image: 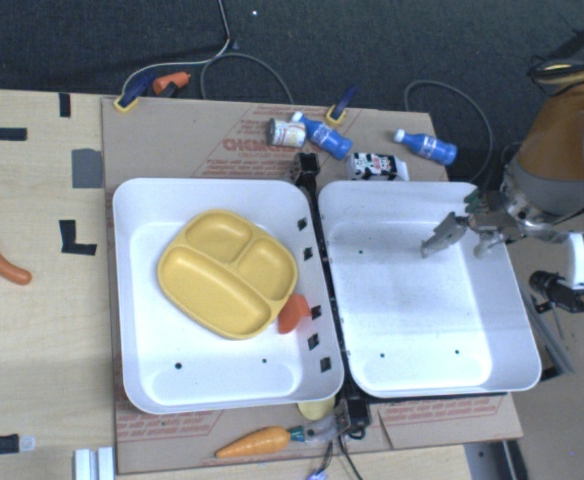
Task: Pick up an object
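Objects to pick are few inside the bins: a yellow compartment plate (230, 271) lies in the left bin (137, 298), with a small orange-red piece (292, 314) touching the plate's right rim, between the plate and the bin's right wall. The gripper (462, 234) hovers over the upper right part of the right bin (427, 298), well apart from the plate, its two fingers spread and nothing between them. Judging from this, the task is at the approach step; no grasp has begun. A next move would call for travel leftward across the divider toward the plate, then a descent. The plate looks like smooth moulded plastic, rounded, with three shallow wells; its broad, low form offers little to pinch except its rim. The orange-red piece looks small and lumpy, probably easier to enclose.
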Controlling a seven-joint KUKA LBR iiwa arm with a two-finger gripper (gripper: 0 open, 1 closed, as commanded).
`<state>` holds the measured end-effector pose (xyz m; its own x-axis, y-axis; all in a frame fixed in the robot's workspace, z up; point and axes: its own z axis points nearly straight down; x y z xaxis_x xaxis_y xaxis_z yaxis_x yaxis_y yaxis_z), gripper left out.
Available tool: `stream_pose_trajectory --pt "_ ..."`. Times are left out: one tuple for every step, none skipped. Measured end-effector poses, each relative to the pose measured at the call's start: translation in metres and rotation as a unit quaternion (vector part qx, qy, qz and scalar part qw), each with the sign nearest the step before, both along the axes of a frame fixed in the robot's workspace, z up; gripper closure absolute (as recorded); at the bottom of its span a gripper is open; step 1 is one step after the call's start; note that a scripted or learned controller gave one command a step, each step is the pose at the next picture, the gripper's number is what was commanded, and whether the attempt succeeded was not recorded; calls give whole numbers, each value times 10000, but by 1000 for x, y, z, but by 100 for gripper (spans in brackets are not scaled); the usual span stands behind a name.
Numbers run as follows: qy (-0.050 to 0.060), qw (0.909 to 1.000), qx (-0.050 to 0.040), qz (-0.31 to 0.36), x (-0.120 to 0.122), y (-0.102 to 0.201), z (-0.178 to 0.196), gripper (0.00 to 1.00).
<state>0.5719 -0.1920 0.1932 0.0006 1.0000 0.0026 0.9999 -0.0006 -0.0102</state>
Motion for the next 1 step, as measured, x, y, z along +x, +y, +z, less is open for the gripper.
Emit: stream_pose_trajectory --pt "10 10000 16 24 -47 73 -75 0"
